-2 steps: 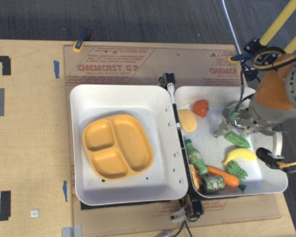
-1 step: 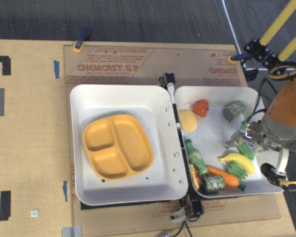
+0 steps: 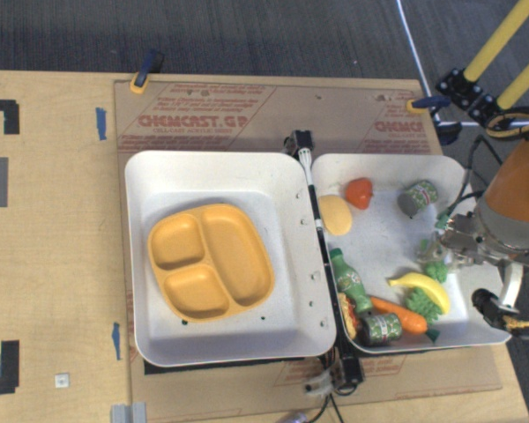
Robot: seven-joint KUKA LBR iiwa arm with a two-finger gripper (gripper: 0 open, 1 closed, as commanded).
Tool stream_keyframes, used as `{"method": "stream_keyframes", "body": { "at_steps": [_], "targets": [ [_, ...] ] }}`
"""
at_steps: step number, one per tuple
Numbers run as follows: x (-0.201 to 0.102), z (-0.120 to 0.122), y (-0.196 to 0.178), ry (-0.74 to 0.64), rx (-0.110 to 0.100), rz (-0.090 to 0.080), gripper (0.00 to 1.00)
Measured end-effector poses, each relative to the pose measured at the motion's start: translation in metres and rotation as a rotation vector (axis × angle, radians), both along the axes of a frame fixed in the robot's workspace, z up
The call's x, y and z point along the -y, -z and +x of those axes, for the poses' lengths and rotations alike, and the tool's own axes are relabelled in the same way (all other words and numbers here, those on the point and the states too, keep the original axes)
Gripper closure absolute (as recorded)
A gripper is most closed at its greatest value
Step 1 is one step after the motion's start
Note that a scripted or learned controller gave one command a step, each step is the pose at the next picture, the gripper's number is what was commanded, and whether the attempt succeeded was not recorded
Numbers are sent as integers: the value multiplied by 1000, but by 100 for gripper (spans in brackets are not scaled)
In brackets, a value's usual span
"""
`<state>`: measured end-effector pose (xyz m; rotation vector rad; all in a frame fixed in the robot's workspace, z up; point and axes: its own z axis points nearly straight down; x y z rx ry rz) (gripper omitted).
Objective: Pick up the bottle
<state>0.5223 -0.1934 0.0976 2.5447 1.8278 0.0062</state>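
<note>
**Two white bins, the green bottle lying in the right one**

Two shallow white bins sit side by side on a cardboard-covered bench (image 3: 53, 236), seen from above at a slant. Every place below is given relative to the green bottle (image 3: 348, 285), which lies on its side in the right bin (image 3: 383, 236), against that bin's left wall, cap pointing away from the viewer.

Just above the bottle lies a pale yellow egg-shaped toy (image 3: 336, 214), and beside that, further right, a red tomato (image 3: 360, 192). Just below the bottle is a small dark can (image 3: 381, 327), touching an orange carrot (image 3: 401, 315). Right of the bottle lies a yellow banana (image 3: 420, 289), with a green broccoli-like piece (image 3: 420, 304) just under it. Up and to the right of the bottle, well apart from it, a grey-green can (image 3: 418, 197) lies tilted.

Left of the bottle, across the wall between the bins, the left bin (image 3: 159, 183) holds a yellow three-compartment tray (image 3: 212, 260).

Far right of the bottle, the gripper (image 3: 450, 249) hangs at the right bin's far edge, below the arm's orange band (image 3: 518, 188). Whether its grasp is open or closed cannot be told. It is well apart from the bottle.
</note>
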Motion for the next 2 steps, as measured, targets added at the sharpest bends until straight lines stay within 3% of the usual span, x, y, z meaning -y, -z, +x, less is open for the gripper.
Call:
{"method": "stream_keyframes", "body": {
  "at_steps": [1, 2],
  "targets": [
    [-46, -20, 10, -133, 1, -3, 100],
    [-62, 107, 10, -819, -2, -5, 100]
  ]
}}
